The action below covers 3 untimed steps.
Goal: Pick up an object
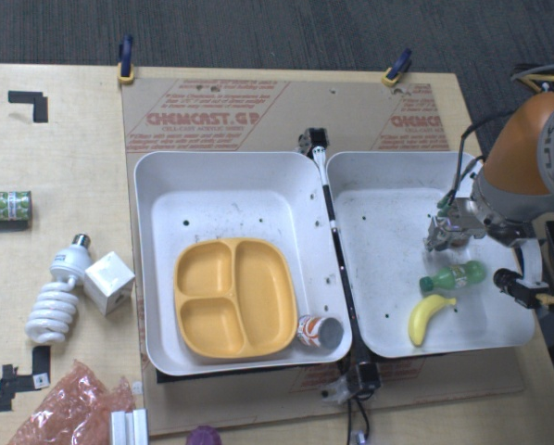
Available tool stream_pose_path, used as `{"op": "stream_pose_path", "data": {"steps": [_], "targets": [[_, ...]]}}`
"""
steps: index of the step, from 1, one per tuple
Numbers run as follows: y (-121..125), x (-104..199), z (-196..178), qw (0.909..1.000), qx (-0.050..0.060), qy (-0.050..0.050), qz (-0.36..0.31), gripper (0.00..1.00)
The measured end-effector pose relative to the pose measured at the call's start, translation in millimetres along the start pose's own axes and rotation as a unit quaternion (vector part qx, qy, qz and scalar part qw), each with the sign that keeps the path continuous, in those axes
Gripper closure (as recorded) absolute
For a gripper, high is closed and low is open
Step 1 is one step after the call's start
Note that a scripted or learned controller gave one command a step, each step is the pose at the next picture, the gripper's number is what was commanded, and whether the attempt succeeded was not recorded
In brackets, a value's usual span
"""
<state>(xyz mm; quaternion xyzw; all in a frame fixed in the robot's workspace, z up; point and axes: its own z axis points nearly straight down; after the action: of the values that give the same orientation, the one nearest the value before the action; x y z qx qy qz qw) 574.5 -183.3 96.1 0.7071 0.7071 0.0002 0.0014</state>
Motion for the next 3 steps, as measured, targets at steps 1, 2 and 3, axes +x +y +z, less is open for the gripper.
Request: {"op": "stream_pose_path", "data": {"steps": [1,2,3], "targets": [[0.0,0.1,0.0,1.0000,0.000,0.000,0.000,0.00],[-82.0,-22.5,3.3,1.0000,0.001,0.001,0.001,0.00],[28.0,-27.9,2.8,1.0000,0.000,0.001,-0.002,0.00]]}}
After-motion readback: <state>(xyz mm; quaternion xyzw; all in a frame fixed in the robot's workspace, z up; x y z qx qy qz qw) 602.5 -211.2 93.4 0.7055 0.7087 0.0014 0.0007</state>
